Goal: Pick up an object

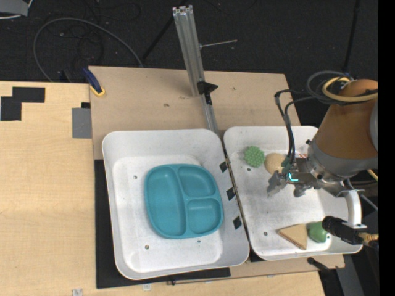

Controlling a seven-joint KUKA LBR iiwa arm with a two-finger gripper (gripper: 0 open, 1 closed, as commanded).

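A: Two white bins side by side on the bench. Left bin (123, 165) holds a teal divided plate (183, 200), three compartments, lying flat near the middle.

B: Right bin?

A: Right bin (259, 227) has four things. Green spiky ball (253, 155) near the far edge, a pale tan rounded object (274, 162) touching or just beside it; can't tell which. Tan wedge (294, 235) at the near edge, with a small green round object (317, 232) just beside it on the right.

B: Gripper?

A: Gripper (285, 185) is low over the middle of the right bin, just near-side of the tan rounded object. Dark metal parts, small cyan light on it. Can't tell how the fingers stand: too dark and too small. Nothing visibly between them.

B: Arm blocking anything?

A: Yes. Grey arm with orange band (345, 125) comes in from the right and covers the bin's right side and far-right corner. A black cable runs from the wrist up over the bin's far rim. The tan rounded object's right edge is partly behind the cable.

B: Anything else?

A: Aluminium post (190, 51) stands behind the bins.
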